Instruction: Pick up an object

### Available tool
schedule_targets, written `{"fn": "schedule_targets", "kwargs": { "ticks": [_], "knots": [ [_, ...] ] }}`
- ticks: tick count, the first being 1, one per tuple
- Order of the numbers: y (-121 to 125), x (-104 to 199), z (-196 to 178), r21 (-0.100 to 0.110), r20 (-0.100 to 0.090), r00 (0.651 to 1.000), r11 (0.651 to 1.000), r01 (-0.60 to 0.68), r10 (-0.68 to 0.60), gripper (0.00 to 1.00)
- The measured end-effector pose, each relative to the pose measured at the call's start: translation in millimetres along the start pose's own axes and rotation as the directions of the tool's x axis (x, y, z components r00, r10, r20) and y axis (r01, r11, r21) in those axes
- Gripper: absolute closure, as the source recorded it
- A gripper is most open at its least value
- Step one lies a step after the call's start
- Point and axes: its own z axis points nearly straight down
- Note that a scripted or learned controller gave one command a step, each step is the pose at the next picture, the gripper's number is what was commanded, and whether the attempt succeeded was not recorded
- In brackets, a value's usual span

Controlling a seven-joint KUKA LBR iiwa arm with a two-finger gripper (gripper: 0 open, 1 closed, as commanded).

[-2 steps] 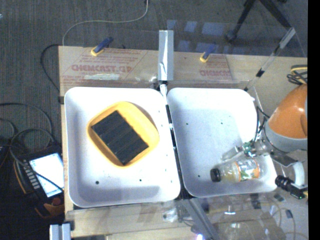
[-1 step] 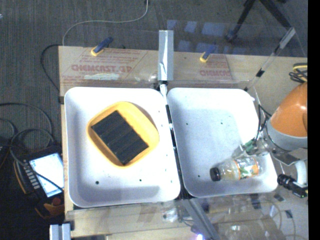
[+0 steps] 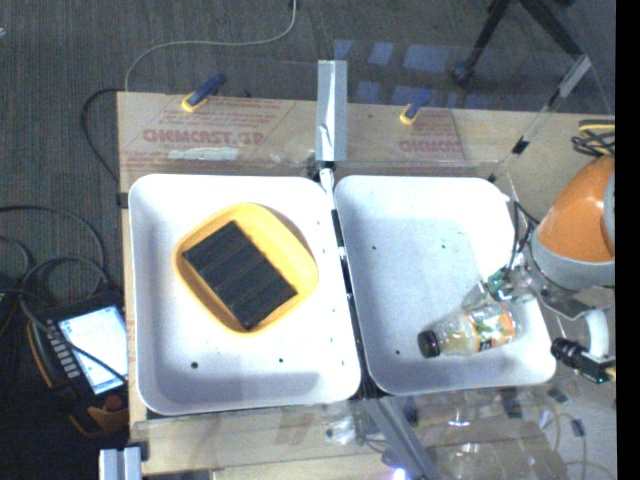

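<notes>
A clear plastic bottle point(image 3: 466, 334) with a black cap and a colourful label lies on its side in the right bin point(image 3: 420, 218), near the front right corner, cap pointing left. A yellow dish with a dark ribbed block on it point(image 3: 243, 266) rests in the left bin point(image 3: 160, 358). My arm, with its orange band point(image 3: 580, 213), hangs over the right bin's right edge. The gripper point(image 3: 503, 285) sits just above the bottle's right end, close to it. Nothing shows between its fingers.
A metal post point(image 3: 327, 118) stands at the back between the two bins. Blue and yellow clamps point(image 3: 203, 92) hold the cardboard behind them. Cables and a tablet point(image 3: 85, 343) lie on the floor at the left. A chair base point(image 3: 500, 8) stands at the back.
</notes>
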Motion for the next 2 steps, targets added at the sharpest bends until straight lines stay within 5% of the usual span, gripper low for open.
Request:
{"fn": "schedule_targets", "kwargs": {
  "ticks": [1,2],
  "knots": [
    [-1.5,0.1,-62.2,0.011,-0.003,0.978,0.977,0.211,-0.211,1.0],
    [-1.5,0.1,-62.2,0.011,-0.003,0.978,0.977,0.211,-0.211,0.0]
  ]
}}
